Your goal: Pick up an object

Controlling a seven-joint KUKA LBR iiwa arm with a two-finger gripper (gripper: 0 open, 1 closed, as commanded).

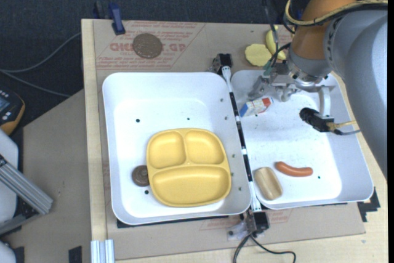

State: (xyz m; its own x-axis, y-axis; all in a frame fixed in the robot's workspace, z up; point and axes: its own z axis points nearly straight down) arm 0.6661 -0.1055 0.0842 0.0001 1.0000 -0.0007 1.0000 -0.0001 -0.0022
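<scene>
So far nothing is lifted, judging from the camera view: the pick is at the approach or grasp stage, with the lift left to do.

Camera view: end effector [269, 90] sits low over the back-left corner of the right bin [345, 189], with the grey arm [363, 64] and its orange band [320, 18] reaching in above it. Just below the end effector lies a small blue, white and red packet [255, 106], close to the divider between the bins. That packet looks like the target. The two are touching or nearly so, but I can't tell whether the end effector is apart, together, or clamped on the packet, so no grasp is confirmed.

Right bin also holds a toy hot dog sausage [294, 170] and a tan bread bun [268, 183] at the front, near each other, well apart from the packet.

Left bin [123, 95] holds a yellow three-compartment plate [188, 167], compartments bare, and a brown round disc [141, 176] touching the plate's left edge.

On the desk [98, 151] behind the bins: a brown disc [147, 45], a blue clip [116, 18], and yellow pieces [258, 53].
</scene>
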